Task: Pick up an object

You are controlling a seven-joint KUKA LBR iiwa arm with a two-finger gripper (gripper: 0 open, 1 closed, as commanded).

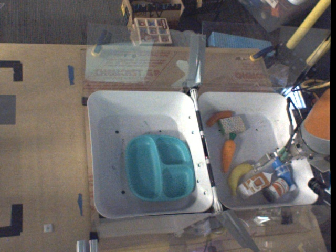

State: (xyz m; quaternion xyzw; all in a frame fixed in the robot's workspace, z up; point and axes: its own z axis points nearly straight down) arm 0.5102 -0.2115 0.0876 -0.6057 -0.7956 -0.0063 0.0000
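1. White bins sit side by side on the surface: the left bin (100,140) and the right bin (257,106).
2. The left bin holds a teal plate (157,167) with three parts.
3. The right bin holds a carrot (228,154), a banana (237,176), a sausage (219,117), a spotted sponge (232,124), a bottle (255,184) and a can (280,189).
4. The end effector (274,156) is low in the right bin, just above the bottle. I cannot tell how wide it is.
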